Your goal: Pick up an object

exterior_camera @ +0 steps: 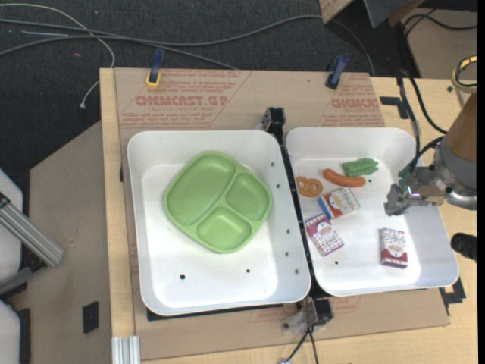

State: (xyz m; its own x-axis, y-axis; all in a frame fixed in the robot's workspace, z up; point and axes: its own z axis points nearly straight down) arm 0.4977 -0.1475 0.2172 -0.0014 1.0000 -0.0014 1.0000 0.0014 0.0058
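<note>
The gripper (397, 201) hangs over the right bin (356, 279), at its right side, with the arm (462, 154) reaching in from the bench edge. That spot makes sense: every loose item sits in this bin, so this is where a pick has to happen.

Can I read the claw? Not really. From this slant the metal at the tip is a dark, blurry cluster, and I cannot tell whether it is wide or narrow. Nothing shows clamped in it.

Now the candidates. Closest is the red box (393, 247), lying flat just below the gripper, apart from everything else, which probably makes it the easiest target. Further left, a second carton (324, 235) lies near the bin's left wall, and a small packet (342, 202) sits just above it, the two nearly touching. Above those, a sausage (344, 178) lies crosswise with a green toy (359, 166) right beside its upper end, and a pretzel (307, 186) sits near the divider. That cluster is crowded; a closing claw there could nudge neighbours.

Over in the left bin (151, 226), a green tray (218, 201) rests tilted like a diamond, three compartments facing up. It is broad and flat, a poor fit for two fingers, and well apart from the gripper.

So the pick is not yet made. My read: the tool is at hover height over bare floor, between the packet and the bin's right rim, and a short move toward the red box looks like the cleanest option.
</note>
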